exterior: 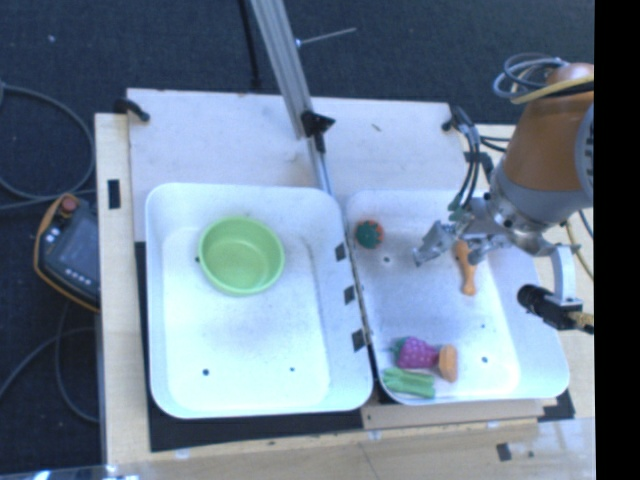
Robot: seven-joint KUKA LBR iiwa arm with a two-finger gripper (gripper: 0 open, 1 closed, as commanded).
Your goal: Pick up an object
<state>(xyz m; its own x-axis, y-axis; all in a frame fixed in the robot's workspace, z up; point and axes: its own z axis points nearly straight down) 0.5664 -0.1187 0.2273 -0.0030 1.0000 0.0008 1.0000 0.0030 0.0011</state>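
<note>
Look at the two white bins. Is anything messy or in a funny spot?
Nothing is spilled or broken. The green bowl sits upright in the left bin. In the right bin, the purple, green and orange toys are bunched against the near rim, and a little green and orange ball sits apart near the divider.

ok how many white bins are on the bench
2. The left bin holds a green bowl; the right bin lies beside it, under the hand.

Grey arm w/ orange band; looped cables
</note>
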